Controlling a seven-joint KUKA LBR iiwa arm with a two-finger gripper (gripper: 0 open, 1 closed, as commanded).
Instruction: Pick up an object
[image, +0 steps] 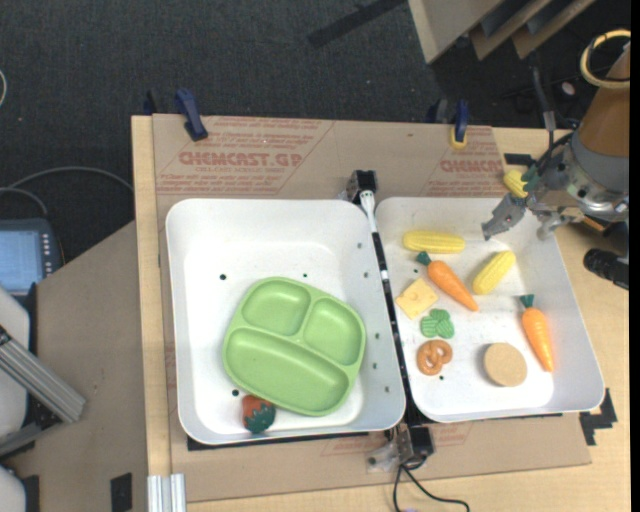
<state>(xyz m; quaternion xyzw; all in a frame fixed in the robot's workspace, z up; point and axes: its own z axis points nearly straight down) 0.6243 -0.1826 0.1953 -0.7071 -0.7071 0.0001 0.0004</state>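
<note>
My gripper (522, 222) hangs over the far right part of the right bin (570, 400), open, with nothing between its fingers. Just below it lies a short yellow corn cob (494, 271). A longer corn cob (433, 241) lies to its left. An orange carrot (452, 283) lies slantwise between the two cobs. A second carrot (537, 335) sits by the bin's right wall. A cheese wedge (416, 298), a green leafy piece (436, 324), a pretzel (434, 356) and a round tan biscuit (504, 364) fill the near half.
The left bin (190, 250) holds a green divided plate (294, 345), with a red and green strawberry-like toy (257, 414) at its near edge. A black divider bar (378, 260) runs between the bins. Blue clamps (190, 112) hold the cardboard base.
</note>
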